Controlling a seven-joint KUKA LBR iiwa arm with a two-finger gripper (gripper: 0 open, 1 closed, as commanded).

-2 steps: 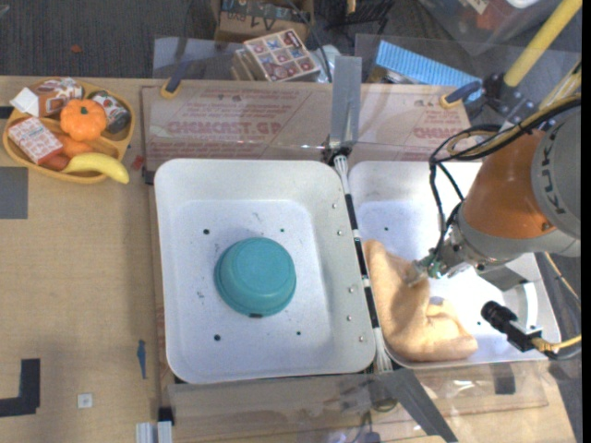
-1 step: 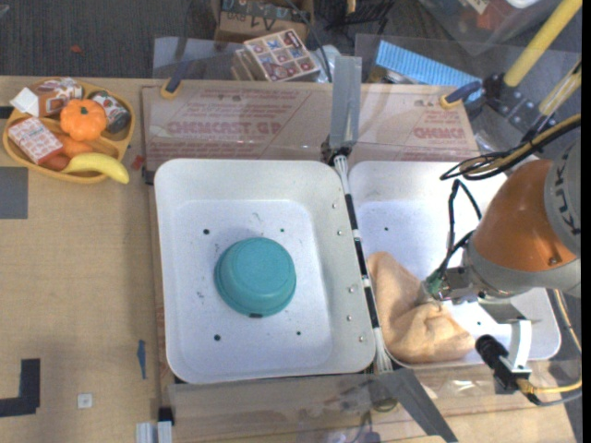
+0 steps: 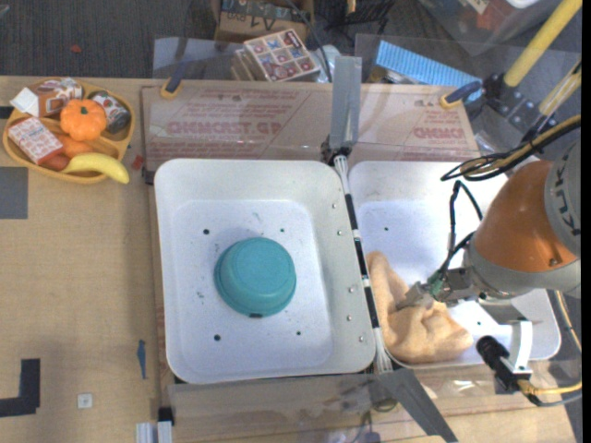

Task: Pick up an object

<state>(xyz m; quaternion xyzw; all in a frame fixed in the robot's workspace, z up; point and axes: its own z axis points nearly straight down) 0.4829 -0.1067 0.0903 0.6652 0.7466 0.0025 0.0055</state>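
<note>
At the near right, in the right bin point(image 3: 406, 206), a tan, soft-looking lump point(image 3: 414, 326) lies against the near left corner, one lobe running up along the left wall and a broader part spreading toward the near rim. The gripper point(image 3: 427, 292) is down at this lump, reaching in from the right under the arm's grey body and orange band point(image 3: 522, 224); its dark tip touches or nearly touches the lump's upper right side, but how wide the fingers stand, or whether they have anything between them, I cannot tell from this slant. Black cables loop over the arm above the bin's right half. Just left, in the left bin point(image 3: 185, 201), a teal bowl point(image 3: 256, 276) sits upside down near the middle, apart from every wall. The two bins touch along their shared edge in the middle of the worktop point(image 3: 74, 284). Farther back, flat cardboard sheets point(image 3: 240, 123) lie behind both bins. At the far left, a yellow tray point(image 3: 55, 164) holds toy food: a small orange pumpkin point(image 3: 83, 118), a banana point(image 3: 100, 165) at its near rim and some small cartons point(image 3: 35, 139).
</note>
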